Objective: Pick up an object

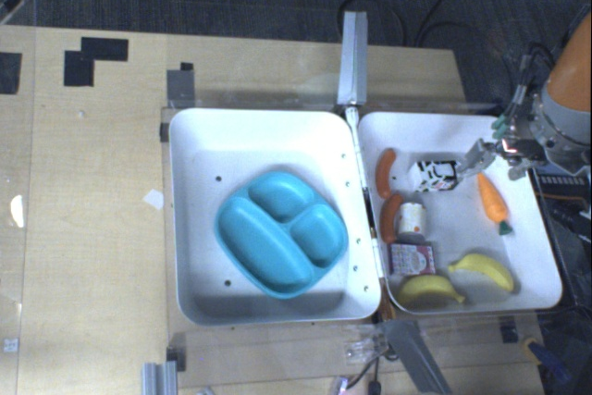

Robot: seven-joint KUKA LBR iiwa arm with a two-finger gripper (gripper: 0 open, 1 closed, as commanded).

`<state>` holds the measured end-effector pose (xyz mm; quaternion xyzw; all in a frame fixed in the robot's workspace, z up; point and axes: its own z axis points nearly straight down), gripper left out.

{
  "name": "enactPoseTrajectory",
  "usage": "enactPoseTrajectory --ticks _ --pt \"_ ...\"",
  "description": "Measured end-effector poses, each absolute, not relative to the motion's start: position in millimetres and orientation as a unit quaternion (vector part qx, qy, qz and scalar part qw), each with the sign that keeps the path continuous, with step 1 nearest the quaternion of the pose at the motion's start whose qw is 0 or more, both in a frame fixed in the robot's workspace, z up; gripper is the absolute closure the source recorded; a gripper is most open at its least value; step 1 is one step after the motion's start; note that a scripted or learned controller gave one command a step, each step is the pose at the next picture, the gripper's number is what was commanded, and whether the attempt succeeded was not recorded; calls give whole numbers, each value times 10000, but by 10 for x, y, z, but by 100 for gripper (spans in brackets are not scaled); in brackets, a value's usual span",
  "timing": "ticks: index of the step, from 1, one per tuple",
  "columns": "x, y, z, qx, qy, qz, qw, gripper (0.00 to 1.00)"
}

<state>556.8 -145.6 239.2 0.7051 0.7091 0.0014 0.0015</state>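
I am reaching over the pale wooden worktop [92, 227] toward two glossy white bins. The left bin [194, 291], far off to my left, is holding a smooth blue three-compartment tray [280, 231]. My end effector [474, 158] is hovering in the right bin [546, 277]; whether it is spread or pinching, I cannot tell. Two curved yellow bananas [462, 277] are lying well below it, a tapered orange carrot [491, 198] just beside it, two rounded sausages [386, 169] beyond, and a small black-and-white object [436, 175] nearly touching its tip.
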Motion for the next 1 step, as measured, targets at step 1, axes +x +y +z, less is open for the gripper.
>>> enactPoseTrajectory --ticks 1 --pt "5501 -1631 914 7051 7091 19 23 0"
